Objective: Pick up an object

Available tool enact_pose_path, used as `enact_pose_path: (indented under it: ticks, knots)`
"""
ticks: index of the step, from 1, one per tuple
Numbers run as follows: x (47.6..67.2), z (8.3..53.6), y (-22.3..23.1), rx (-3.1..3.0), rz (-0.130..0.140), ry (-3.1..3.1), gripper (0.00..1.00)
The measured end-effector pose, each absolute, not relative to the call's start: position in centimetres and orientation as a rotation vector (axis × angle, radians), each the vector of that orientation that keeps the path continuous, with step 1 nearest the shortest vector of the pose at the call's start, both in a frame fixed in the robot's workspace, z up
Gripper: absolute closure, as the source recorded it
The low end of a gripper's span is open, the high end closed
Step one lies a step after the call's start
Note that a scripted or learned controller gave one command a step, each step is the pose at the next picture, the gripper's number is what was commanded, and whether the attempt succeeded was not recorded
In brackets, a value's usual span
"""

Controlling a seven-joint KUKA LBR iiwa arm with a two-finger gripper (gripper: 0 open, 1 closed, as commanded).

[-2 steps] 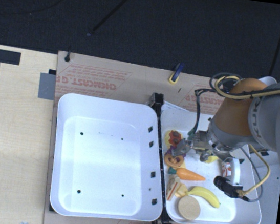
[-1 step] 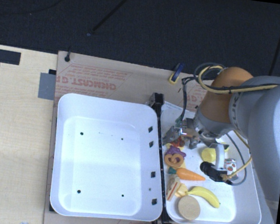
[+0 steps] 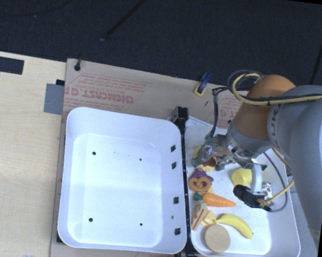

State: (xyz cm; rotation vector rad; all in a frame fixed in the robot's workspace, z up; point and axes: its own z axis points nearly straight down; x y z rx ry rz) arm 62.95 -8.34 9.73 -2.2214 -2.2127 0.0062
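**Jaw state undetermined; gripper low in right bin**

Jaws: cannot tell whether spread or pressed together, as the gripper (image 3: 211,157) sits low over a small mixed-colour clutter at the far left end of the right bin (image 3: 295,237). No item is seen between them.

Candidate objects all lie in the right bin, toward its left and near side:
- a yellow banana (image 3: 237,225), curved, beside a flat tan disc (image 3: 217,238);
- an orange carrot (image 3: 218,200), tip pointing right;
- a rounded yellow lump (image 3: 241,176);
- a purple piece (image 3: 203,176) touching a brown ring (image 3: 199,185).

The left bin (image 3: 64,171) adjoins it.

Writing: 1 line of red print on the cardboard sheet (image 3: 103,95) under both bins, upside down and not reliably readable.
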Motion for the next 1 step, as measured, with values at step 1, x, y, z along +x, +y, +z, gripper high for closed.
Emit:
enact_pose_path:
  ticks: [1]
  knots:
    - [63.17, 19.39, -1.17, -2.215, -0.011, -2.232, 1.0]
